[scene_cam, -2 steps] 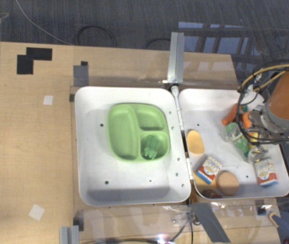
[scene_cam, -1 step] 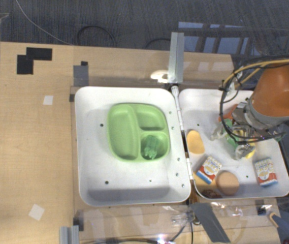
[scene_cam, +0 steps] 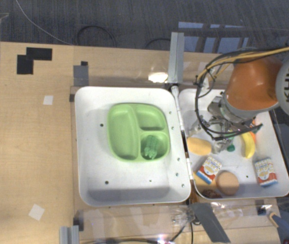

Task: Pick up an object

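A: Listing left bin [scene_cam: 88, 177]: sitting white and shallow on the wooden bench [scene_cam: 27, 151]. Holding a green divided tray [scene_cam: 129, 131], lying flat near the middle. Carrying a small green translucent item [scene_cam: 152, 147] in the tray's lower right compartment.

B: Listing right bin [scene_cam: 281, 187]: lying just beside the left one, rims touching along the centre divider. Containing, from the left: a yellow rounded piece [scene_cam: 199, 146] near the left wall; a small carton with red, white and blue print [scene_cam: 209, 170], tilting below it; a tan, egg-like ball [scene_cam: 228, 182] resting just beside that carton; a banana [scene_cam: 248, 144] standing roughly upright toward the right; a second printed carton [scene_cam: 265, 171] sitting near the lower right corner. Also showing a tiny green piece [scene_cam: 230, 148] between the yellow piece and the banana.

A: Logging the arm [scene_cam: 253, 85]: reaching in from the right, orange band hanging over the upper part of the right bin, black cables looping around the wrist.

B: Logging the gripper [scene_cam: 225, 134]: hovering low between the yellow piece and the banana, near the tiny green piece. Being masked by wrist and cables; impossible telling whether released or clenched. Seeing nothing grasped.

A: Noting every object lying on a bin floor.
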Tool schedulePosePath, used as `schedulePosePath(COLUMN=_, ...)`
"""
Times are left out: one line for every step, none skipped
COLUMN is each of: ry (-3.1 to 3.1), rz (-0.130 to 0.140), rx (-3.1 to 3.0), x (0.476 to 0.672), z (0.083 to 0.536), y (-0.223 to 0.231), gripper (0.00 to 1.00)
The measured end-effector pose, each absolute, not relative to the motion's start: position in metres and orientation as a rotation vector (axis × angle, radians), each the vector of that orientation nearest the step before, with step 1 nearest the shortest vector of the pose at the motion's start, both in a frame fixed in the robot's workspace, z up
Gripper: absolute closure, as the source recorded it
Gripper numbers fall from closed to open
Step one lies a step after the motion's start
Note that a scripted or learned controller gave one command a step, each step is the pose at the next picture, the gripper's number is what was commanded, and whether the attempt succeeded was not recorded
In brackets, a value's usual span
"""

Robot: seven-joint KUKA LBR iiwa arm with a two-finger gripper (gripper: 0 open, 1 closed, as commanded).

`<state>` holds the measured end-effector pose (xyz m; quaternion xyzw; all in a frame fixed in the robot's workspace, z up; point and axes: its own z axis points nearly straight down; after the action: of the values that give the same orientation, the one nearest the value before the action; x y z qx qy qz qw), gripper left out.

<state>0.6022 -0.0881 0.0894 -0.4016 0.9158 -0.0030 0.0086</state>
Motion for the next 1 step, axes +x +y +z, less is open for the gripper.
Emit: schedulePosePath(ry=2.999, rz=-0.001, rx=-0.92, x=0.561, z=0.0963, y=-0.1388, gripper=0.0)
